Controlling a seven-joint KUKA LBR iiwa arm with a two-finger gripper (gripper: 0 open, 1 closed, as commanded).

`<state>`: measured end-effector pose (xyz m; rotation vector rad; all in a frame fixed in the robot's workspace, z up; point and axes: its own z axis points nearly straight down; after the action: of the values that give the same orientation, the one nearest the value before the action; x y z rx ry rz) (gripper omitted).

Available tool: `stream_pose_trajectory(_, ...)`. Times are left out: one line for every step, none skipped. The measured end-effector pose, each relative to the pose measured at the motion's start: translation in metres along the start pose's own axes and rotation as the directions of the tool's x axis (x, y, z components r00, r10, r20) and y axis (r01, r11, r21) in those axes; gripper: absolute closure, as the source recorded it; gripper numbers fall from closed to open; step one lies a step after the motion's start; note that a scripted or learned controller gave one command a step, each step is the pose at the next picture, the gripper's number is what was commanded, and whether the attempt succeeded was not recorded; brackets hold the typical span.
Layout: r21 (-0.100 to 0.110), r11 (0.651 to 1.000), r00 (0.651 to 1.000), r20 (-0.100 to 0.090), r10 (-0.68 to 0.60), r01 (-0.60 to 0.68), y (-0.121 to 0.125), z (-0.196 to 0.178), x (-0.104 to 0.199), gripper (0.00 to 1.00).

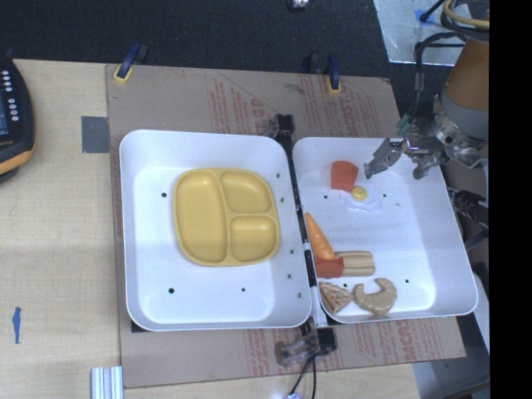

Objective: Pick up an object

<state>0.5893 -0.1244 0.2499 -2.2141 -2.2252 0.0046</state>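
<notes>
- Two white bins are sitting side by side on a cardboard sheet (pixel 249 98) clamped to the bench; the left bin (pixel 150 223) is holding a yellow divided tray (pixel 224 216), lying flat near its middle
- The right bin (pixel 424 248) is carrying the loose objects: a red block (pixel 343 174) near its upper left, and a small yellow ball (pixel 358 194) resting just beside it to the lower right
- An orange carrot (pixel 317 235) is lying tilted along the right bin's left wall, its lower end touching a red piece (pixel 329 267)
- A tan wooden cylinder (pixel 356 263) is lying on its side just right of that red piece
- In the bin's lower left corner a flat triangular bread slice (pixel 335 295) is sitting beside a curled croissant-shaped piece (pixel 377 296)
- The arm is reaching in from the right, its gripper (pixel 399 160) hanging over the upper right part of the right bin
- Gripper fingers (pixel 378 160) are standing spread apart, released, with nothing between them
- The near fingertip is hovering right of the red block and above the yellow ball, apart from both
- A blue-and-yellow clamp (pixel 127 63) is sitting at the sheet's top left corner, and a handheld controller (pixel 12 119) is lying at the bench's left edge
</notes>
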Motion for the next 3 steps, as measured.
stream_pose_trajectory(0.004, 1.000, 1.000, 0.000, -0.004, 0.004, 0.062, 0.166, 0.021, 0.00)
stream_pose_trajectory(-0.004, 1.000, 1.000, 0.001, 0.002, -0.002, 0.068, 0.157, 0.008, 0.00)
stream_pose_trajectory(-0.005, 1.000, 1.000, 0.003, 0.005, -0.005, 0.068, 0.157, -0.031, 0.00)
